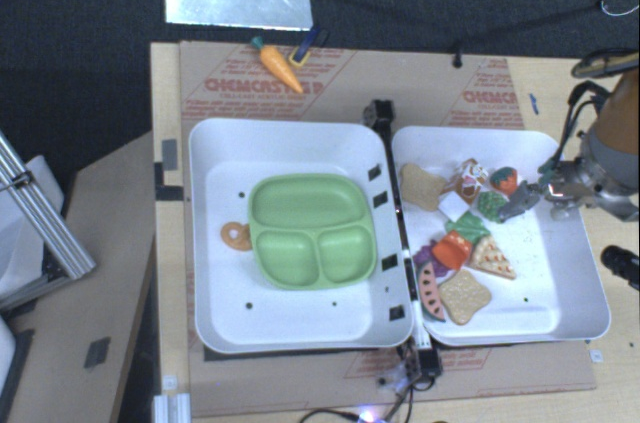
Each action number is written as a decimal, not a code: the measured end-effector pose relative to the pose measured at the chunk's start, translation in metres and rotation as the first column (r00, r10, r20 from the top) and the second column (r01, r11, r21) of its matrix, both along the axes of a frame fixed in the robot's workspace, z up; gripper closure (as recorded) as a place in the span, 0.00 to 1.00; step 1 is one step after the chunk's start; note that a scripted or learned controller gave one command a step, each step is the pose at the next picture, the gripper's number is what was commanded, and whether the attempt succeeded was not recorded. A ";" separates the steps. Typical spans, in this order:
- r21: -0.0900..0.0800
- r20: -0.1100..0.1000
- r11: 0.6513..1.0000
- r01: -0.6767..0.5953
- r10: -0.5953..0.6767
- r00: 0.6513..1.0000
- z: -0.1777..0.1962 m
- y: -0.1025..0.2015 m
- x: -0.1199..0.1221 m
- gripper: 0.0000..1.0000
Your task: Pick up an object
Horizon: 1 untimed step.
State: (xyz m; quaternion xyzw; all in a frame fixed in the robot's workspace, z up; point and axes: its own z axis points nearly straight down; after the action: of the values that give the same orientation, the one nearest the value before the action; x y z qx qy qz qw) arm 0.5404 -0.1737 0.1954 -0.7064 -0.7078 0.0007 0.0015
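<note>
Where toy food [463,246] crowds, fingers [520,202] near

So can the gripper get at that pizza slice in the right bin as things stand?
Probably yes. The pizza slice lies flat with its top uncovered, touching only the red piece on one side. The gripper sits just above it in the right bin, with nothing between them.

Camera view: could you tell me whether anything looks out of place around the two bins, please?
Yes. A toy carrot lies on the cardboard behind the left bin, outside both bins, while the other play food sits in the right bin. A small pretzel rests beside the green divided plate, not on it.
</note>
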 end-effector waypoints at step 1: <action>0.000 0.001 1.000 0.001 -0.001 1.000 -0.042 -0.002 0.000 0.00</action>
State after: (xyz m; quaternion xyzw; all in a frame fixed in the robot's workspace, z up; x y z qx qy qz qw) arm 0.5403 -0.1757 0.1535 -0.7066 -0.7076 0.0005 0.0009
